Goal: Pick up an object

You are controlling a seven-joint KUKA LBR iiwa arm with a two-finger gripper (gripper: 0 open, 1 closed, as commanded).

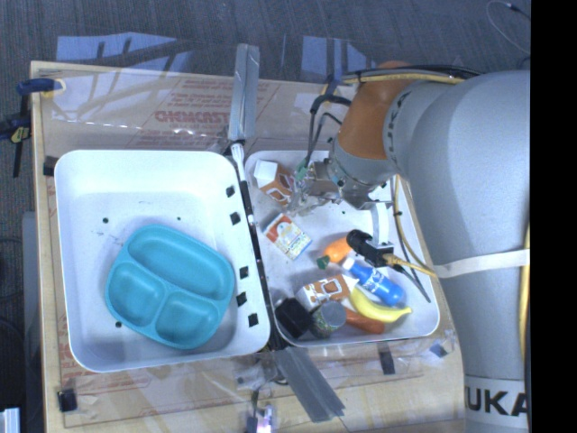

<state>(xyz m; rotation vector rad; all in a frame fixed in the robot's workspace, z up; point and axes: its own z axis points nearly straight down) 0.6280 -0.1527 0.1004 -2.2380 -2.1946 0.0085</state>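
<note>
**Gripper low in the far end of the right bin, object not yet secured**

The arm (469, 179) reaches in from the right and bends down over the right bin (424, 318), with the gripper (311, 190) sitting low among the clutter at the bin's far end. How wide it stands, and whether anything is caught in it, I cannot tell; the wrist hides that part.

Just beside the gripper lie a small brown and white packet (273, 185) on its left and a flat printed card (288, 236) a little nearer. Toward the near end are an orange piece (335, 251), a blue and white bottle (377, 282), a banana (379, 311), a brown carton (326, 290) and a dark round can (329, 318), packed close and partly overlapping. The left bin (72, 206) holds a blue divided tray (169, 284) alone.

This looks like the reach or closing stage of a pick, aimed at the packet or the card. The next move calls for a firm close on one item and then a straight lift, judged by whether the thing rises with it.

Room is tight. The bin's far wall and the divider (245, 215) between bins lie near the gripper, so sideways travel to the left is limited. The flat card offers little to grip. Upward is the open way; the left bin has free floor around its tray.
</note>
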